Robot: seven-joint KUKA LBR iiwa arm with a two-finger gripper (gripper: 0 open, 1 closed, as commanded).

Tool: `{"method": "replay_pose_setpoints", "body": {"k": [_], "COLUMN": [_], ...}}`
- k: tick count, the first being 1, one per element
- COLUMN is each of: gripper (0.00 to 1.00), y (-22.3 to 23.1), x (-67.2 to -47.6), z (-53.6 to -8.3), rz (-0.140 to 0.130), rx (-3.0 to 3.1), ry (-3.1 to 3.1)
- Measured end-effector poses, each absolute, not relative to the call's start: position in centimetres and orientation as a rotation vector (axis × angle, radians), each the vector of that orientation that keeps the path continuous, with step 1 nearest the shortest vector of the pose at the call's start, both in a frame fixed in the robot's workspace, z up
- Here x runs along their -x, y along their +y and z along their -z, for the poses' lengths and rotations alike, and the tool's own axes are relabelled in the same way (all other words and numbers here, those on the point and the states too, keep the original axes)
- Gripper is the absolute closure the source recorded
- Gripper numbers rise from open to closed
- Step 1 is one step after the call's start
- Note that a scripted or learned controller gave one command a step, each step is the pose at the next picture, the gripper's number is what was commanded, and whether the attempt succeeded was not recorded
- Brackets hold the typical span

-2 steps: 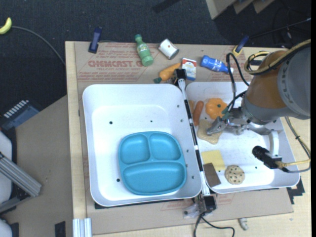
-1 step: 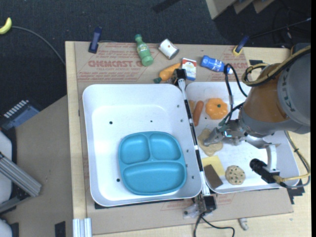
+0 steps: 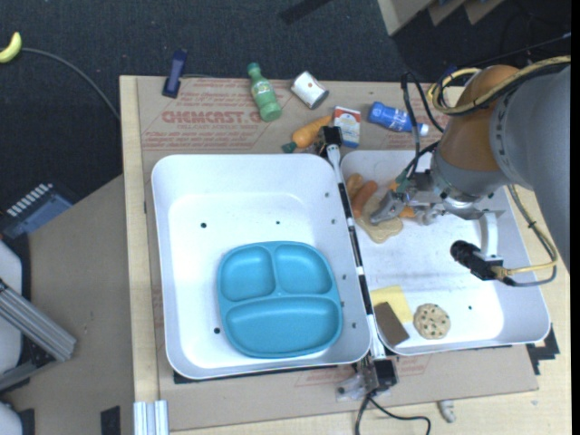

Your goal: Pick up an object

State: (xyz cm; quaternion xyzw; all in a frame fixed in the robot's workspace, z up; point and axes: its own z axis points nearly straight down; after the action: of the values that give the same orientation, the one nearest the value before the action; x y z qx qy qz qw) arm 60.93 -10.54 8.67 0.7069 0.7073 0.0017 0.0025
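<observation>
a robot lab: plywood bench (image 3: 227,116) on dark carpet, loose cables (image 3: 72,66), toy props in white bins (image 3: 172,243)

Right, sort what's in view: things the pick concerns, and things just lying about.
In play:
gripper
food pieces under it
cookie
yellow block
right bin

Lying about:
blue divided plate in the left bin
green bottle
blue bottle
white can
</observation>
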Motion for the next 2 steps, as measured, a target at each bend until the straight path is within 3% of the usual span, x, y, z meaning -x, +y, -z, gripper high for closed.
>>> {"method": "replay_pose_setpoints", "body": {"k": [1,2], "gripper": [0.0,1.0], "y": [-12.0,-12.0], "x": [-66.3,-66.4], "z": [-8.6,-9.6], "rz": [0.024,0.022], "rx": [-2.229,-2.228], "ry": [2.235,2.23]}}
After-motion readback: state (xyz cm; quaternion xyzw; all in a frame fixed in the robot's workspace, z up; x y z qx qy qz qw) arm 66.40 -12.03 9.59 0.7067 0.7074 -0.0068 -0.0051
